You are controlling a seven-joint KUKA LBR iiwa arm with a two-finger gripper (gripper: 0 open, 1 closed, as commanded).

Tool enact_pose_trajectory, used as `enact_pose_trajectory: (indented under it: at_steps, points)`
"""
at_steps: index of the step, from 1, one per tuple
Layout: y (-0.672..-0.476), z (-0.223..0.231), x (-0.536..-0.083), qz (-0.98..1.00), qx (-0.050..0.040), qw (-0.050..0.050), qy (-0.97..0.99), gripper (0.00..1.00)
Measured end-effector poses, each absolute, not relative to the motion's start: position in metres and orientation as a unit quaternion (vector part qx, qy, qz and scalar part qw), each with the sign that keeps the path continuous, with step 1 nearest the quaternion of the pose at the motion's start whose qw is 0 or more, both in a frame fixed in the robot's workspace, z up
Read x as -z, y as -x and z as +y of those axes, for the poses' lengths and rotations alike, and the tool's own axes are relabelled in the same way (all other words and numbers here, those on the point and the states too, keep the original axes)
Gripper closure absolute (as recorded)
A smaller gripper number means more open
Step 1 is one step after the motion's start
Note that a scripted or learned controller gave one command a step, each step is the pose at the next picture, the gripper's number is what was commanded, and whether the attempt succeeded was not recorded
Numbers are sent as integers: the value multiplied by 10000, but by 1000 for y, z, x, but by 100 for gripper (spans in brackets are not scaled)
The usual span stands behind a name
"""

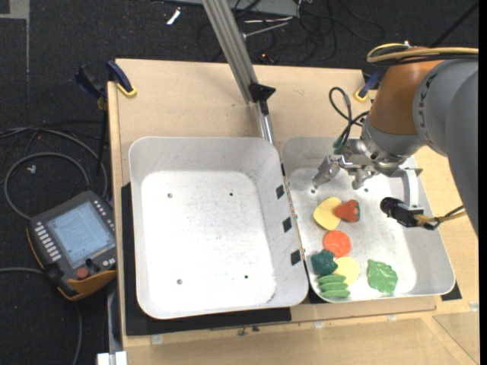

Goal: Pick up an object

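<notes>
The gripper (342,175) hangs with fingers spread, grasping nothing, over the right bin (426,268). Below it lie seven soft toy foods: two yellow, two red-orange, three green, clustered near the front. The left bin (152,158) sits alongside.

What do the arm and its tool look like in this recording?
The arm is thick and rounded, grey with an orange band above the wrist. Black cables loop beside the wrist, and a yellow cable runs over the top. The tool is small, grey metal, with two thin fingers.
</notes>
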State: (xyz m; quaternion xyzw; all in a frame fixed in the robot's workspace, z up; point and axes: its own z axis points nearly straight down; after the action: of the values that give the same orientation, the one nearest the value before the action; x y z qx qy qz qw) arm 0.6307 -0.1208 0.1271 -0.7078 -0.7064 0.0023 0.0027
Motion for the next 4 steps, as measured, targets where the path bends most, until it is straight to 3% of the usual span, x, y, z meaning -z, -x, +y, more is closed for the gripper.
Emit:
enact_pose_trajectory:
  at_steps: [1, 2, 3, 4]
  points:
    - [-630, -120, -93, -7068, -12, 13, 7074, 0]
    - [-632, -120, -106, -7065, 6, -9, 7077, 100]
    - [-625, -120, -153, -7065, 16, -21, 7077, 100]
    - [-631, -120, -216, -7080, 23, -34, 7062, 100]
